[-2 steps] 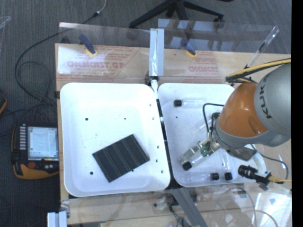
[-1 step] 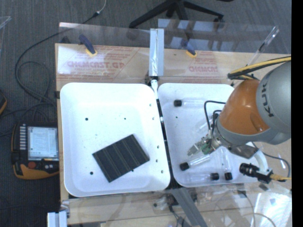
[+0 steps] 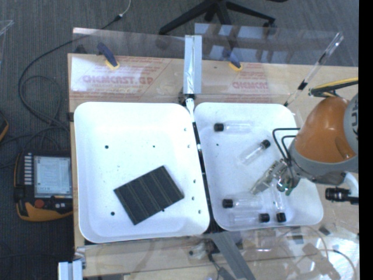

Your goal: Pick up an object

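Hovering low over the glossy right white bin (image 3: 204, 156), the metallic two-finger gripper (image 3: 269, 179), grip state indiscernible, overlaps clear black-capped plastic tubes (image 3: 254, 151).

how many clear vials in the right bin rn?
5 by black caps: top vial, middle vial, bottom-left vial, and two capped ones at the bottom. The gripper may hide more.

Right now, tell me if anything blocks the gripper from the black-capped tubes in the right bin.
Nothing visible does. The gripper is low over the right bin, with clear tubes around it: one up-left, several along the front wall. Bare bin floor lies between.
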You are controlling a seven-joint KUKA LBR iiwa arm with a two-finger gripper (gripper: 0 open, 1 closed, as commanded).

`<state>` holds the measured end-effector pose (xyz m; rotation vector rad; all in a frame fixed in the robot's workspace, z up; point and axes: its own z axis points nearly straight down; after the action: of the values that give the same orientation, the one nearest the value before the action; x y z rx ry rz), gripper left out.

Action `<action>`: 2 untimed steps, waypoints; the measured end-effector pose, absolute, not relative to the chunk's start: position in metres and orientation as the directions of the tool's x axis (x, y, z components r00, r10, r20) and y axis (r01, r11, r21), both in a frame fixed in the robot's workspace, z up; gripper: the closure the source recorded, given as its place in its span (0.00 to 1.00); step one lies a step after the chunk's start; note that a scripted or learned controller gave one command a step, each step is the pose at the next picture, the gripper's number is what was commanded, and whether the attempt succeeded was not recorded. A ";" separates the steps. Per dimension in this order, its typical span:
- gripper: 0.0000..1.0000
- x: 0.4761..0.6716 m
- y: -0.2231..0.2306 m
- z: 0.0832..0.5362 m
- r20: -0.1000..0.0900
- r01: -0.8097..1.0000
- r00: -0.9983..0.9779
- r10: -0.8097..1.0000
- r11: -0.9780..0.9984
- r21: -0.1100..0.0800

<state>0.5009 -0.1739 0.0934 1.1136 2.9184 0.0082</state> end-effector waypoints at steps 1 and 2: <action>1.00 0.536 -0.115 0.093 -0.018 0.671 -0.741 0.671 0.741 0.012; 1.00 0.625 -0.168 0.119 -0.001 0.519 -0.855 0.519 0.855 0.003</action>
<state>0.6248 -0.1679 0.1188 0.8459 3.0235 0.0046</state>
